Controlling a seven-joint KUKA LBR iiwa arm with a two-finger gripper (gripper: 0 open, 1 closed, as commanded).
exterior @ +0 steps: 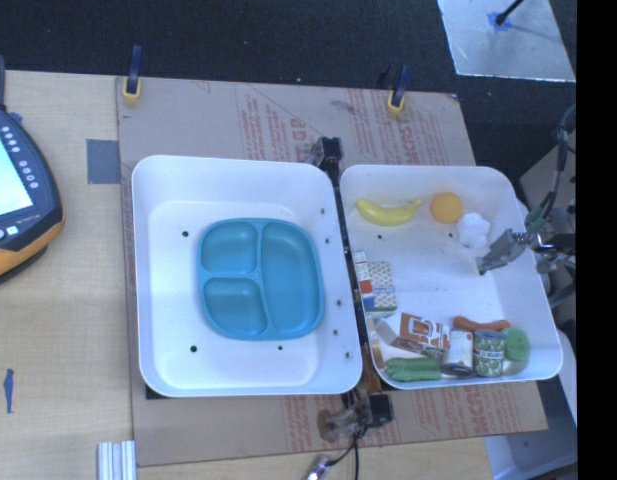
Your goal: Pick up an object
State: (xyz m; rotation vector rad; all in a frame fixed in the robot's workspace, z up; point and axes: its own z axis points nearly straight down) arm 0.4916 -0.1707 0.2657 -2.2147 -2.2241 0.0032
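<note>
Objects for picking are gathered in the right bin [508, 183]: a yellow banana [387, 211] and an orange ball [447, 206] near its far edge, a white lump [473, 229] just beside the ball, a printed carton [374, 284] against its left wall, and small packages, a labelled can [489, 352] and green items along its near edge. Writing on the labels is too small to be read. A blue divided plate [260, 277] is seen in the left bin [153, 268]. The gripper [494, 256] hangs over the right bin's right edge, near the white lump; its state cannot be told.
</note>
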